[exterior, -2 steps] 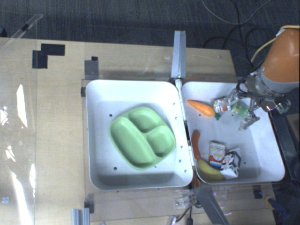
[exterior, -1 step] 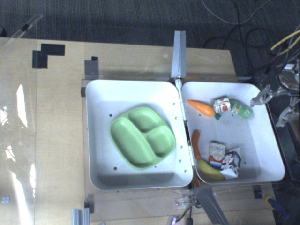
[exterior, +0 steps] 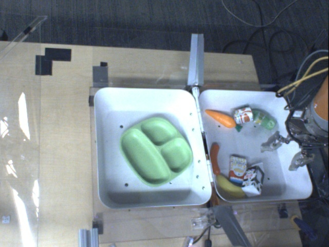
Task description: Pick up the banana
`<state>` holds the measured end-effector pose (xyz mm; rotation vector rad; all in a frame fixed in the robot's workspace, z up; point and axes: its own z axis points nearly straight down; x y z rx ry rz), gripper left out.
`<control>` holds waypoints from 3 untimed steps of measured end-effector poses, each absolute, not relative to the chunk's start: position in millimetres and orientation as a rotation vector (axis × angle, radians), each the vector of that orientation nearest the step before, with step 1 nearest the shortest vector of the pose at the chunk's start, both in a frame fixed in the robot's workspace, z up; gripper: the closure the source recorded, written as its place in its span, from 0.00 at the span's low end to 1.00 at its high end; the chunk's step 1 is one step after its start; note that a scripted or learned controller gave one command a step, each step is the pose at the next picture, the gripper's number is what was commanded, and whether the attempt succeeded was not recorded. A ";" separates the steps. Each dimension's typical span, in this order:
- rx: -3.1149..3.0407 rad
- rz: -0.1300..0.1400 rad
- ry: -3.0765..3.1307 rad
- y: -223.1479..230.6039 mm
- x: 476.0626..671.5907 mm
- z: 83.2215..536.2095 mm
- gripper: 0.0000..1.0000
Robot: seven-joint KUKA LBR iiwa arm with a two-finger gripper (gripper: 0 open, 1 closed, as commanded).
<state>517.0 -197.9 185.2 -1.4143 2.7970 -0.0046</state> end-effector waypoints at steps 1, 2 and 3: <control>-1.717 -0.011 2.617 -204.6 544.1 169.7 0.00; -1.717 -0.011 2.617 -204.6 544.1 169.7 0.00; -1.641 -0.011 2.664 -204.8 597.4 221.6 0.00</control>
